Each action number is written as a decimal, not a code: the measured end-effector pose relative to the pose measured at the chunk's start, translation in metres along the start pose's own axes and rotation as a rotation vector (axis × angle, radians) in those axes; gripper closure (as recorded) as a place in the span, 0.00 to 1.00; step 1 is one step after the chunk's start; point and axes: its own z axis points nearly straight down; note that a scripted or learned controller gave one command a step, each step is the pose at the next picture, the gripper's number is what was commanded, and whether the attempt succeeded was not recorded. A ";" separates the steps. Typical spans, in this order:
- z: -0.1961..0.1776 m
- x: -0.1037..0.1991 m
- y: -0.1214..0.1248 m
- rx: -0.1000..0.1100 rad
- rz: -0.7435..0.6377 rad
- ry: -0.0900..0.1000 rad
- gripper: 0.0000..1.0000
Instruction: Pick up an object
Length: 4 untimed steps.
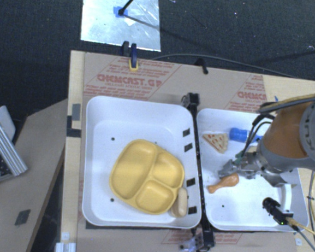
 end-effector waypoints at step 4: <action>-0.117 0.054 0.029 -0.005 -0.008 0.000 1.00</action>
